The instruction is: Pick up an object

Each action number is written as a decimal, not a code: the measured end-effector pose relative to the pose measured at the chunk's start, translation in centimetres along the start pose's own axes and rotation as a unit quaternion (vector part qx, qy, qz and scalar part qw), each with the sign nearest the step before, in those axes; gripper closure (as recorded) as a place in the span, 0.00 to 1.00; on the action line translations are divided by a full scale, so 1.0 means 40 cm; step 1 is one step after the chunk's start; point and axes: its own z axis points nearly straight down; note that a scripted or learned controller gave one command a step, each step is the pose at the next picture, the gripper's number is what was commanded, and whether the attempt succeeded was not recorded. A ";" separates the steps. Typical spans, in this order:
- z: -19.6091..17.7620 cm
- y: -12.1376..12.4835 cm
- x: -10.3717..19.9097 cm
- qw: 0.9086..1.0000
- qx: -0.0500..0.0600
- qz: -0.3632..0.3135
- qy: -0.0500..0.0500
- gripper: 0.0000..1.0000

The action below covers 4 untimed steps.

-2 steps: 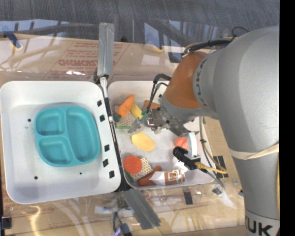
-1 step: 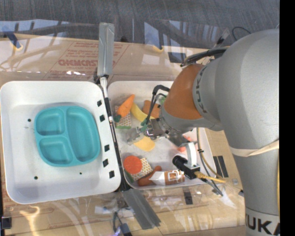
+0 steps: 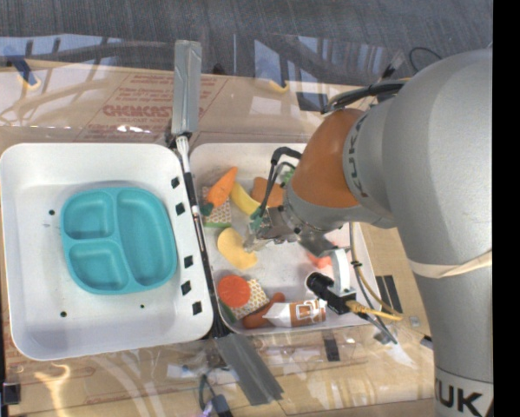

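Note:
The right bin [image 3: 281,311] holds several toy foods. A carrot [image 3: 222,186] lies at its upper left, with a yellow banana [image 3: 243,200] beside it. A pale yellow piece [image 3: 234,248] lies in the middle. An orange round piece [image 3: 234,290] sits lower left, and a sausage [image 3: 264,313] and a brown and white packet [image 3: 301,313] lie along the near wall. My gripper [image 3: 261,225] hangs low in this bin, just right of the pale yellow piece and below the banana. The wrist hides what lies under it.
The left bin [image 3: 34,320] bears a teal divided plate [image 3: 119,238]. A grey divider bar [image 3: 186,89] stands between the bins at the back. The large grey arm [image 3: 433,172] covers the right side of the right bin.

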 end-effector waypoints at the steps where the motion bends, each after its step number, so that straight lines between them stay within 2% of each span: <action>1: 0.023 0.055 -0.006 0.999 -0.002 0.037 -0.001 1.00; 2: 0.023 0.055 -0.006 0.999 -0.002 0.037 -0.001 0.00; 3: -0.102 0.082 -0.143 0.996 -0.003 0.085 0.000 0.00; 4: 0.022 0.227 -0.169 0.997 -0.002 0.071 -0.001 0.00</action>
